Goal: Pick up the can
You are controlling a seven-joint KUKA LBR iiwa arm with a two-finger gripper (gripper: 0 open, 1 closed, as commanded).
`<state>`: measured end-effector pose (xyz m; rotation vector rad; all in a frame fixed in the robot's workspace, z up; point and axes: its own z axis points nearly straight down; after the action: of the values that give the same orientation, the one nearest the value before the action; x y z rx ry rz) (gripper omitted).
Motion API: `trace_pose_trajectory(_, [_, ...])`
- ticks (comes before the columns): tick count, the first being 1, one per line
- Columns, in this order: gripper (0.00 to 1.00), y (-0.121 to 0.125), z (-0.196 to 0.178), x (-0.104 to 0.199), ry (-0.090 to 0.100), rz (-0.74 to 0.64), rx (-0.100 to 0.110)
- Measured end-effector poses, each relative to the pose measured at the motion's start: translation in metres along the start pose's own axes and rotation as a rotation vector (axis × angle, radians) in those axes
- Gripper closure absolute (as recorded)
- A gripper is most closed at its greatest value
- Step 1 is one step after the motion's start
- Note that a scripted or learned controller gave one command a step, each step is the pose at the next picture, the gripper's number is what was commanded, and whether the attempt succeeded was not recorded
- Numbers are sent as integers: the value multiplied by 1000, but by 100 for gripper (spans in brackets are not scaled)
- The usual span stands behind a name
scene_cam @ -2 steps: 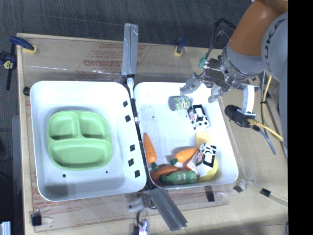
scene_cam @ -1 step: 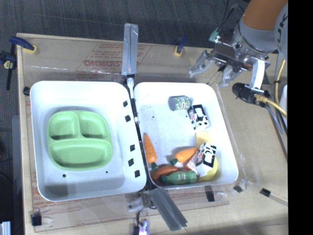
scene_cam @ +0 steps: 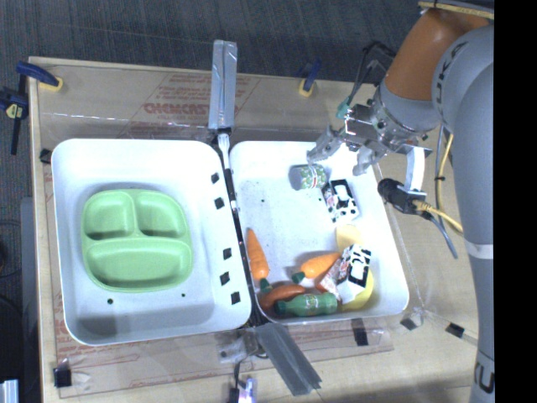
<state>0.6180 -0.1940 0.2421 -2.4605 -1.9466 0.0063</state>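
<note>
The jaws (scene_cam: 342,151) are standing open just above the can (scene_cam: 308,176), gripping nothing. The can is lying in the right bin (scene_cam: 277,217), apart from the carrots (scene_cam: 257,255).

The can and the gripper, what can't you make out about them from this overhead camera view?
- Gripper: whether it grips the can; the contact spot is too small and blurred.
- Can: its label, too small to read.
- Green bottle: its underside and the bin corner beneath, hidden by the piled carrots and toys.
- Arm: cut off by the right and top edges.
</note>
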Motion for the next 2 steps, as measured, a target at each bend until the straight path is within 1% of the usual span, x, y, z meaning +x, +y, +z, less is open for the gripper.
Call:
trace_pose_trajectory(1, [0, 31, 140, 39, 1, 106, 2])
trace_pose_trajectory(2, [0, 16, 150, -6, 1, 36, -1])
